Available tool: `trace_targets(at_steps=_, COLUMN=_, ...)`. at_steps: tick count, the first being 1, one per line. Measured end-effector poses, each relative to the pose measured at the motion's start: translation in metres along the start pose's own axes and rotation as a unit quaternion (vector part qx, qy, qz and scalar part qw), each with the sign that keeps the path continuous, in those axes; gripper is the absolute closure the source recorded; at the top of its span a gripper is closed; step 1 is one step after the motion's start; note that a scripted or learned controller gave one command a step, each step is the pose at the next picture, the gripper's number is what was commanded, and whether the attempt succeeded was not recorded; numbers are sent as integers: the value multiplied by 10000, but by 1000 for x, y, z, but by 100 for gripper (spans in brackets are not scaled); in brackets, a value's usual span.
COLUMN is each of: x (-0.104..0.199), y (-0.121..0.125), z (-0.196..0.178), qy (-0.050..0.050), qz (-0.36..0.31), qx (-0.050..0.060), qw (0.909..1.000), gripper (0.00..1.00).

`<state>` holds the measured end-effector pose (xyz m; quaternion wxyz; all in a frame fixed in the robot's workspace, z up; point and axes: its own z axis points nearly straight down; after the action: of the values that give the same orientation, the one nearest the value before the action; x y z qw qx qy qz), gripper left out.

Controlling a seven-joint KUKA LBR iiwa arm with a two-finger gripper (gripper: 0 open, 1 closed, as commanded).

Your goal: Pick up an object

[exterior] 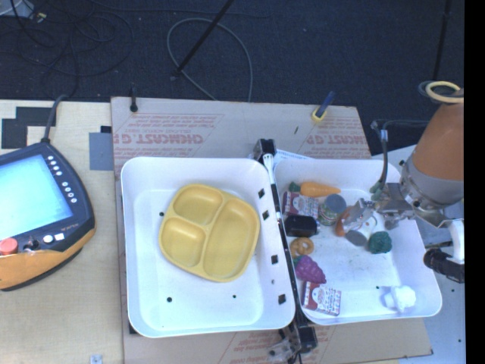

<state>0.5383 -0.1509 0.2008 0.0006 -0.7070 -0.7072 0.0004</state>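
My gripper [364, 215] reaches into the right bin [424, 298] from the right, low over a cluster of small items. Just below it lie a grey piece [356, 238] and a green lump [380, 242], with a small orange-red thing [345, 223] at its left. Further left are a round tin [332, 205], an orange carrot [318, 190], a black object [301, 224], a brown ring [301, 246], purple grapes [308, 268] and a red-and-white packet [324, 299]. I cannot see anything between the gripper's tips.
The left bin [144, 294] holds a yellow divided plate [210, 231]. A white object [399, 297] lies in the right bin's near right corner. A teach pendant [38, 211] sits at the far left, and cables run across the dark floor behind.
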Motion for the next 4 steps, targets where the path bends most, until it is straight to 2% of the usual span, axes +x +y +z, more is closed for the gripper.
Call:
trace_targets(at_steps=1, x=18, y=27, z=96, qy=-1, qz=6, qx=-2, qw=10000, gripper=0)
trace_targets(at_steps=2, x=63, y=76, z=113, qy=7, qz=-5, qx=9, qw=10000, gripper=0)
trace_targets(at_steps=3, x=49, y=98, z=116, qy=83, qz=-26, qx=220, qw=9997, gripper=0)
trace_targets(at_steps=4, x=10, y=102, z=98, qy=15, qz=6, qx=86, qw=10000, gripper=0)
